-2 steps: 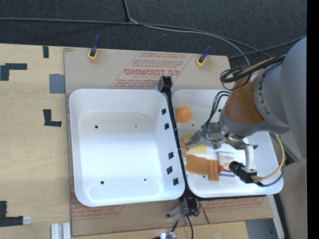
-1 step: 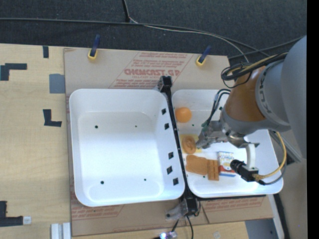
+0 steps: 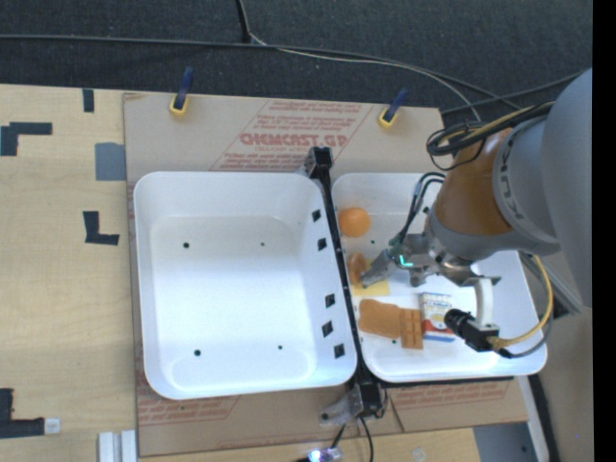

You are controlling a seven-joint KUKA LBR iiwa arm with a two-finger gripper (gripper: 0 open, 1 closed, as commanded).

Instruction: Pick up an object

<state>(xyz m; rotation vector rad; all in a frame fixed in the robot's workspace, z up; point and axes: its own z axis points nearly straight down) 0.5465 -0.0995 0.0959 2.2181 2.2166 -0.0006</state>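
Several small objects lie in the right bin (image 3: 510, 369): an orange ball (image 3: 354, 221) near the divider, a yellow piece (image 3: 373, 279) below it, a tan block (image 3: 393, 320) and a white packet (image 3: 435, 306). The hand (image 3: 402, 261) hangs just beside the yellow piece; its grip I cannot tell. The left bin (image 3: 154, 258) sits alongside on the tabletop (image 3: 58, 287).

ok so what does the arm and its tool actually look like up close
The arm is a thick, rounded grey body with an orange band above the wrist. The tool is small and metallic grey with a green light. Black and yellow cables loop around the wrist.
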